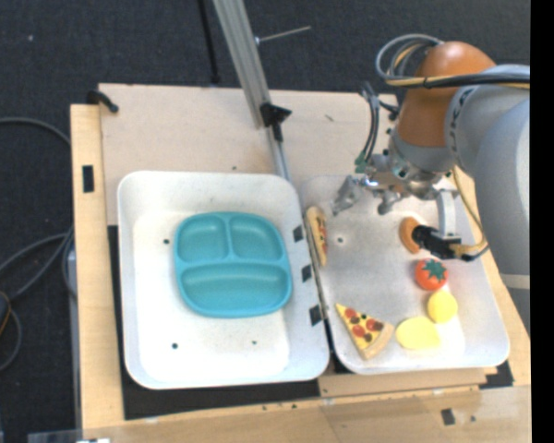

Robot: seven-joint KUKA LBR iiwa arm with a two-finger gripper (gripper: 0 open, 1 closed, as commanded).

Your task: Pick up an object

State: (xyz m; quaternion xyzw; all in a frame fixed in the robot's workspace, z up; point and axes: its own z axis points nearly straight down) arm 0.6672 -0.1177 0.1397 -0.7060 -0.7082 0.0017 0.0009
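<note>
Toy food is lying scattered in the right bin (351,210) as the gripper (374,187) is hovering over its far end, well above the pieces.
Pizza slice (364,329), tomato (431,274) and hot dog (317,235) are sitting untouched; its grip cannot be judged. A teal divided plate (232,264) is occupying the left bin (143,201).

plate (232,266) in left bin (138,201), pizza slice (365,329) perhaps in right bin (485,340)
</note>
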